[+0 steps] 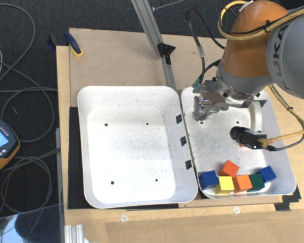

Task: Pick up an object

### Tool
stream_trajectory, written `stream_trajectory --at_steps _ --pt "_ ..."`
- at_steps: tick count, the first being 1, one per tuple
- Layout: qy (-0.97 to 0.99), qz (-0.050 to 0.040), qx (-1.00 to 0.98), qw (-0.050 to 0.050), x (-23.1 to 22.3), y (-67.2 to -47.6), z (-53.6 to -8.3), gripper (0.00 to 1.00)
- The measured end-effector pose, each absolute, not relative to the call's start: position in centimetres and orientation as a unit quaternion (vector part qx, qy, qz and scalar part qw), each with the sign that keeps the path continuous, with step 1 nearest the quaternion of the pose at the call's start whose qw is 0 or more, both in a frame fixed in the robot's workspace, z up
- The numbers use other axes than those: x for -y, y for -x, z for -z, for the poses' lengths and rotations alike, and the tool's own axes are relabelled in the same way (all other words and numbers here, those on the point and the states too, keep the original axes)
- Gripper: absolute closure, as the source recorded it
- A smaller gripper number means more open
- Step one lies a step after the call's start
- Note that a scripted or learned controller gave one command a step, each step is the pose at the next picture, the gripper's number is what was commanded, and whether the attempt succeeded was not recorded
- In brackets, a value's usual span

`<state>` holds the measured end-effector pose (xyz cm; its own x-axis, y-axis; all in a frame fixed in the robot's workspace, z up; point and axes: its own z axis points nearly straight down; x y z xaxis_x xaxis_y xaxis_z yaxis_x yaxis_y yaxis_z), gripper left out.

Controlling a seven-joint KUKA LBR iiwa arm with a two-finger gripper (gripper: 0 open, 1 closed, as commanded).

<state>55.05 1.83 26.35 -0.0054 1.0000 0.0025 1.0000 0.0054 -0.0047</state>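
Nothing sits in your gripper point(200, 114), though you cannot tell how its jaws stand. It hangs over the right bin point(213, 140), well apart from the blocks point(235, 178); descending there closes on bare floor.

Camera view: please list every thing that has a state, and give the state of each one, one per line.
gripper: over the upper part of the right bin, nothing visible in it; open or shut cannot be told.
right bin: holds the blocks in its lower corner.
blue block: resting on the bin floor, left end of the cluster.
yellow block: resting beside the blue block.
orange block: tilted, behind the row.
left bin: flat on the bench.
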Motion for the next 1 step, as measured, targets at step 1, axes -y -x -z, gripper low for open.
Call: stream_trajectory --at_steps 1 --pt "0.705 -0.0006 0.709 0.003 -6.54 -54.04 -24.2 1.0"
